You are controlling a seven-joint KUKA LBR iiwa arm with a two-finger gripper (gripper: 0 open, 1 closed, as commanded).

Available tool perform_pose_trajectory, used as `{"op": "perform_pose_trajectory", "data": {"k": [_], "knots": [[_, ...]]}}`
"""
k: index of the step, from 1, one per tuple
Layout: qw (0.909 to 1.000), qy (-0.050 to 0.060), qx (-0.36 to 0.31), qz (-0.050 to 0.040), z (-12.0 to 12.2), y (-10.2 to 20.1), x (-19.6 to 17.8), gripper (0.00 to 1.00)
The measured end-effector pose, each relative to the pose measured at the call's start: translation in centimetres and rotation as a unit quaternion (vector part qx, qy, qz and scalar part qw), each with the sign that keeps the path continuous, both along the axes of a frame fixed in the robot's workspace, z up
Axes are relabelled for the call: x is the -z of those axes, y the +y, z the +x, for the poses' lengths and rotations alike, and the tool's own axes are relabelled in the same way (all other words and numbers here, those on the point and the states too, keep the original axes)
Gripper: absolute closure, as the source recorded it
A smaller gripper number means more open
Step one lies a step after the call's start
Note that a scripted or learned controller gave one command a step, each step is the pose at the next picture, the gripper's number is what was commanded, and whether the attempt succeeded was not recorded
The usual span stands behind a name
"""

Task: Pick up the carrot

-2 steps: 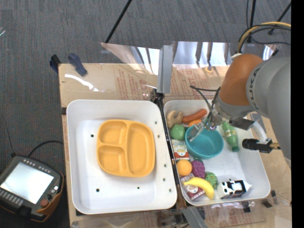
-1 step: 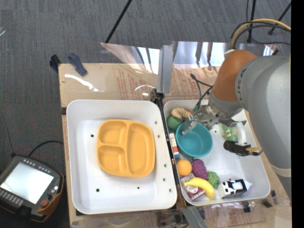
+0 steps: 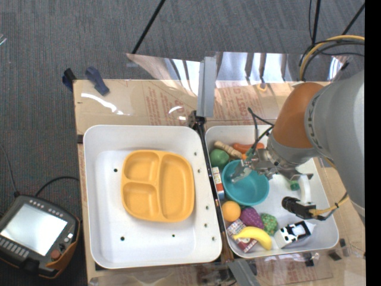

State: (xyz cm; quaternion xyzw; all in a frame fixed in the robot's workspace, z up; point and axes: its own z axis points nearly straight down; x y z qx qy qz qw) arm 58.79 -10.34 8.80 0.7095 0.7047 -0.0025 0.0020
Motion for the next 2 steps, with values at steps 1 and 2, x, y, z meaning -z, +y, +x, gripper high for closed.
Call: {"op": "perform_pose_trajectory", "data": {"k": [1, 2], "knots": [[0.9959, 0.004, 0.09, 0.0011, 4.9, -1.4, 0.2, 0.0], [0.9599, 0.002, 0.28, 0.0025, 5.5, -2.9, 0.1, 0.0]]}}
